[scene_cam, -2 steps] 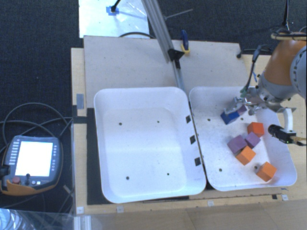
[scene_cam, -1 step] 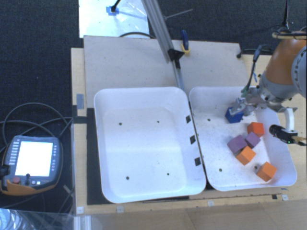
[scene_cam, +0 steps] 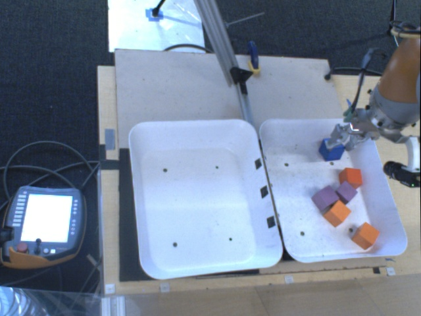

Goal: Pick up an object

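While three orange cubes (scene_cam: 351,176) and two purple blocks (scene_cam: 334,195) lie scattered on the smooth right bin (scene_cam: 289,236), the metal gripper (scene_cam: 342,137) sits low over a blue block (scene_cam: 331,151) near the bin's far edge. Its fingers appear to touch the block's top; whether they pinch it cannot be told.

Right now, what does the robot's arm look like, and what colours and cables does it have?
The arm is grey with a wide orange band above the wrist. Its end effector is a small silver-grey metal part. A thin dark cable runs along the arm's side. No markings can be read.
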{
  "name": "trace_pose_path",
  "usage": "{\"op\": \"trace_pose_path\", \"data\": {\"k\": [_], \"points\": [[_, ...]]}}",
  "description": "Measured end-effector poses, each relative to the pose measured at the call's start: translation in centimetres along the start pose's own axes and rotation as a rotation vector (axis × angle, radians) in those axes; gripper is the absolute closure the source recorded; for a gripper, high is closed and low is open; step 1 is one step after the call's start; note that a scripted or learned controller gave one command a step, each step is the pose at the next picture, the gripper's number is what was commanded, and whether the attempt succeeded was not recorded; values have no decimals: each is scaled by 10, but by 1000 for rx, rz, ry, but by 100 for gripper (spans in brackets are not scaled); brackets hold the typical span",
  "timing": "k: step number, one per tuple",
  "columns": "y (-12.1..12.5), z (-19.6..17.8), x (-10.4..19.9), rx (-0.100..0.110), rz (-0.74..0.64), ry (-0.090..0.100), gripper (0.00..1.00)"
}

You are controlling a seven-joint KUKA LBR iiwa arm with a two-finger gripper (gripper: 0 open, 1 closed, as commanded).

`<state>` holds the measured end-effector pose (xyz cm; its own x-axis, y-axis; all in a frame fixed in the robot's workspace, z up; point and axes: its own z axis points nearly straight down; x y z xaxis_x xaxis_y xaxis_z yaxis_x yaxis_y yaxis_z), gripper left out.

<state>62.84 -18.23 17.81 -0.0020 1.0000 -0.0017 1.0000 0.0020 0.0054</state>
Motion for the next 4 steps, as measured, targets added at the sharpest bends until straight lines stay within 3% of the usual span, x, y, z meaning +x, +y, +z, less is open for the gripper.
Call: {"op": "trace_pose_path", "data": {"k": [1, 2, 4], "points": [[2, -54, 0, -2, -2, -1, 100], [2, -21, 0, 7, -1, 1, 100], [21, -48, 114, 2, -9, 4, 100]]}}
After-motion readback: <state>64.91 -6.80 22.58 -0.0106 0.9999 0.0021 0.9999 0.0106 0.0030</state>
